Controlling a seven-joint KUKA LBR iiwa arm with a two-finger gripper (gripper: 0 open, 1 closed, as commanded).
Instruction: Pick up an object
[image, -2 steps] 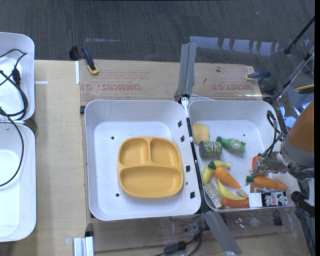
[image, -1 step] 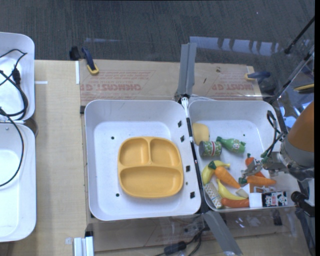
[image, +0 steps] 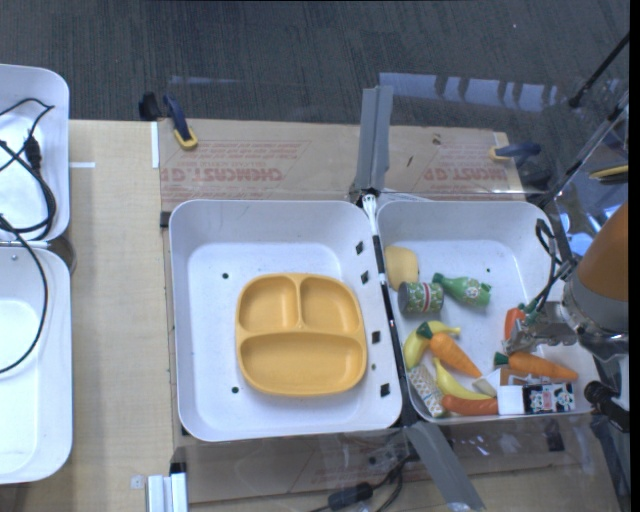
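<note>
Camera view: gripper (image: 532, 338), finger state unclear, beside a tapered orange carrot (image: 543, 366).

The grey arm, orange band above the wrist, reaches in low from the right; its claw (image: 528, 335) hangs at the right bin's (image: 470, 222) right side.

Grey arm (image: 600, 300); orange band; black cables.

Left bin (image: 200, 330): yellow divided plate (image: 300, 333) fills the middle; you have open floor around it. Right bin (image: 470, 225): toy carrots (image: 455, 352), banana (image: 458, 384), green bottle (image: 462, 290) and can (image: 421, 297) crowd the near half; far strip open.
</note>
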